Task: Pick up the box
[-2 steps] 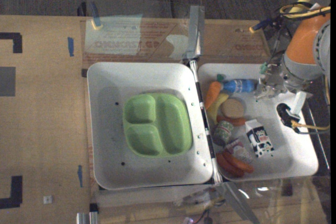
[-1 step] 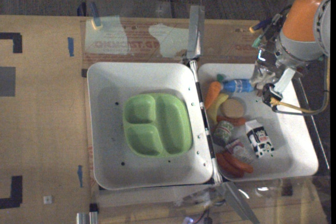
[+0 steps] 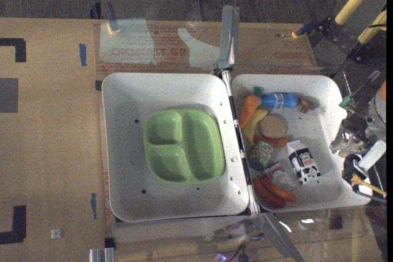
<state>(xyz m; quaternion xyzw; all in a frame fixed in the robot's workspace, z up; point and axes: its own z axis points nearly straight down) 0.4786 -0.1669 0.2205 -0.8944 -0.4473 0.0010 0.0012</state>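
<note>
The box point(image 3: 303, 163) is a small white carton with black cow patches and a blue end. It lies on its side in the right bin point(image 3: 326, 88), right of the bin's middle. My gripper point(image 3: 346, 143) hangs over that bin's right rim, a short way right of the box and slightly above it in the view. Nothing shows between the gripper and the box; the two are apart.
The right bin also holds an orange carrot point(image 3: 249, 108), a banana point(image 3: 254, 124), a blue-capped bottle point(image 3: 279, 100), a round brown bun point(image 3: 272, 127), a green-red ball point(image 3: 262, 154) and red sausages point(image 3: 274, 191). A green divided plate point(image 3: 183, 145) lies in the left bin point(image 3: 120, 132).
</note>
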